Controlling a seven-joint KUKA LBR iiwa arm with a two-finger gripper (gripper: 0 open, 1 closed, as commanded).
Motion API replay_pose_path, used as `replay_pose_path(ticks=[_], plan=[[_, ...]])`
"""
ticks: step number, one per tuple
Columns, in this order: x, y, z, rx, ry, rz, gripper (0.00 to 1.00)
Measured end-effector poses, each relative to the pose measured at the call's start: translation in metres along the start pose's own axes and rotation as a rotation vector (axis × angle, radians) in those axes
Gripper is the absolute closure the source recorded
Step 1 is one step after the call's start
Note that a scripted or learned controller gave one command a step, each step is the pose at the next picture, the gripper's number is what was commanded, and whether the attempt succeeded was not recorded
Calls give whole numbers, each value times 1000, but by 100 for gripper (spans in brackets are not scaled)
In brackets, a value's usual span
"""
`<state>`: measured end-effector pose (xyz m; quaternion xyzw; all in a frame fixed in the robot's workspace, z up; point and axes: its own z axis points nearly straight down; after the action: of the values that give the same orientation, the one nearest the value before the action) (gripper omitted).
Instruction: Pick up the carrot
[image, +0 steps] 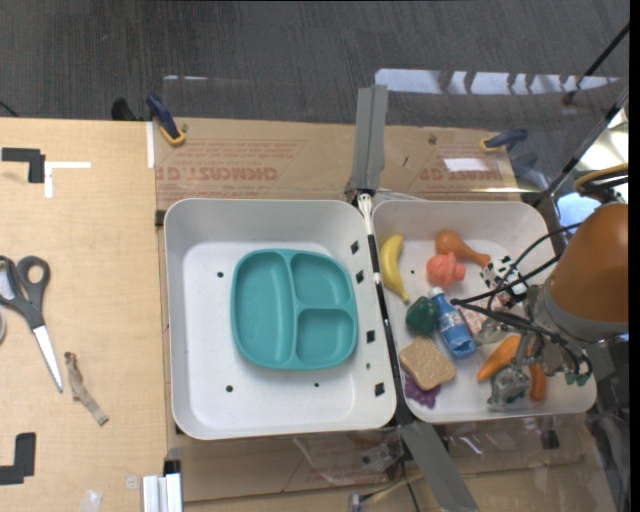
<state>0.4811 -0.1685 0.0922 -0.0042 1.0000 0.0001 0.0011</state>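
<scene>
I've got the tool (512, 385) low in the right bin's (480, 212) near corner, right beside the carrot (497, 358). I can't tell its state. Approach step, I reckon; next it must straddle the carrot and pinch.

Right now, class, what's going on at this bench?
A robot arm reaches in from the right over the right bin, where toy foods lie in a heap. Its claw is down at the near edge of that bin, right beside the carrot; whether it has gripped it cannot be told. A banana, bread and a bottle lie close by. The left bin holds a teal tray.
</scene>
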Motion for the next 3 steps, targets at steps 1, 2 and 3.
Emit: replay_pose_path(ticks=[1,2,3], plan=[[-2,2,-10,1,-3,-6,100],[-6,-49,-152,0,-2,-121,100],[-28,-48,-115,-7,2,94,100]])
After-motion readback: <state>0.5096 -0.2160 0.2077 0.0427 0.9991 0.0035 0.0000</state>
